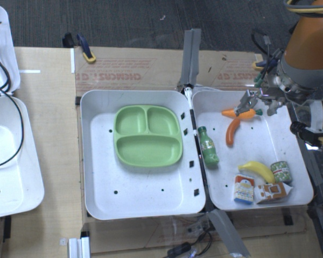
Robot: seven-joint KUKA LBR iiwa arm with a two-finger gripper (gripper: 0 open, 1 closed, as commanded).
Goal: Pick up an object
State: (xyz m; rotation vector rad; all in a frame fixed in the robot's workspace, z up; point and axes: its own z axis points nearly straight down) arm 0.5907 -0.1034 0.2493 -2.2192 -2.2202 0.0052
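Orange carrots (234, 123) directly under the gripper (246, 105), green bottle (208, 145), banana (257, 170) and cartons (244, 189) beyond, arm (307, 42) angled in, finger state unclear

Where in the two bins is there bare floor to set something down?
Left bin: the wide strip below the green plate. Right bin: the middle, between orange carrot and banana. Crowded: the lower right corner, cartons and can, and the top under the end effector.
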